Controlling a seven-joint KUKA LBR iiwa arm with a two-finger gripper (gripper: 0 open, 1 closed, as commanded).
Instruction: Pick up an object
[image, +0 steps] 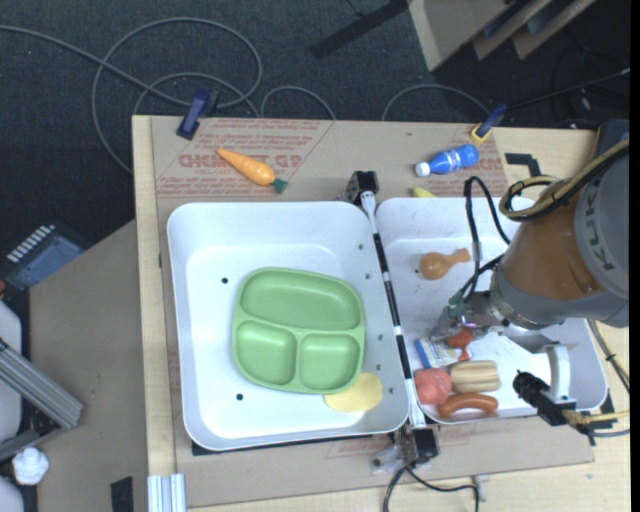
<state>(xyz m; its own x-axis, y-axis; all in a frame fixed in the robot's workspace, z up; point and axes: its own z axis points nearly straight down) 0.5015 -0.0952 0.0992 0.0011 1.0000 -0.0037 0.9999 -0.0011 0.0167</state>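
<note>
My gripper (457, 328) is low in the right bin (400, 225), at its left middle, right above a small red item (459, 339) and a flat blue-and-white packet (431, 352). The arm's grey body and orange band (545, 255) come in from the right and cover much of that bin. Just below the gripper lie a pink round toy (432, 384), a tan bun-like piece (474, 375) and a red sausage-shaped toy (466, 405). An orange-tan pear-shaped toy (440, 263) lies higher in the same bin.
The left bin (200, 300) holds a green divided plate (297, 329) and a yellow flat piece (354, 395) at its lower right. Outside the bins, a toy carrot (250, 166) and a blue-and-white bottle (447, 160) rest on the cardboard behind. Black cables loop over the right bin.
</note>
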